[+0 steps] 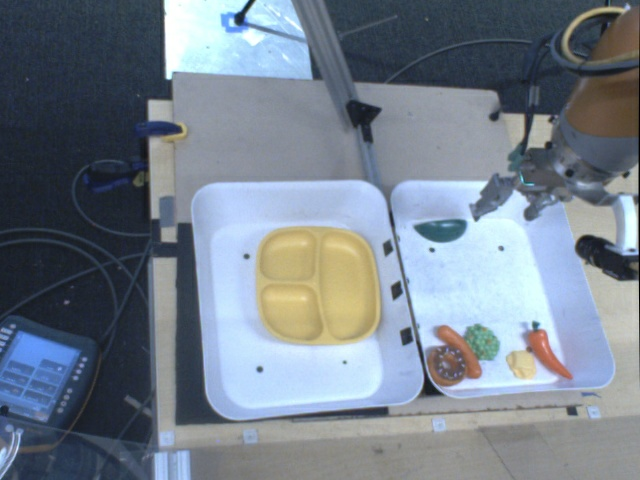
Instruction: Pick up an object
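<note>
My gripper [513, 200] hangs over the far edge of the right bin [560, 278], its two fingers spread open with nothing between them. A dark green bowl-shaped piece [441, 230] lies just left of it, near the bin's far wall. Along the bin's near edge lie a brown doughnut [445, 365], a red sausage [459, 349], a green broccoli [482, 342], a small yellow piece [521, 365] and an orange carrot [547, 351].
The left bin [225, 298] holds a yellow divided plate [318, 284]. A slanted grey pole [330, 48] with a black clamp rises behind the bins. Cables and a handheld pendant [35, 366] lie on the floor at left.
</note>
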You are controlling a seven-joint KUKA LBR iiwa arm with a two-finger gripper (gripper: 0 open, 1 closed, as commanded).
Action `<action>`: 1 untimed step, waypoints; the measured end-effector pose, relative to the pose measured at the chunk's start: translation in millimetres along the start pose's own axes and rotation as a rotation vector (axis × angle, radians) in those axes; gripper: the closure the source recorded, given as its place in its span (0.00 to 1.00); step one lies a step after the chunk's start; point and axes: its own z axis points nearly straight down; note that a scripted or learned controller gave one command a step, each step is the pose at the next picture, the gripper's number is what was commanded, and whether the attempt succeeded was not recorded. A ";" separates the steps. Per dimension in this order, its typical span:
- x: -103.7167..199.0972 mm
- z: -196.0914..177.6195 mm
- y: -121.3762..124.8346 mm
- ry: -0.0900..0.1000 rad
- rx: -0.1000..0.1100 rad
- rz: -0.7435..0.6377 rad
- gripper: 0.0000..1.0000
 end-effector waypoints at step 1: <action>0.1 -0.1 0.1 0.000 0.000 0.002 0.00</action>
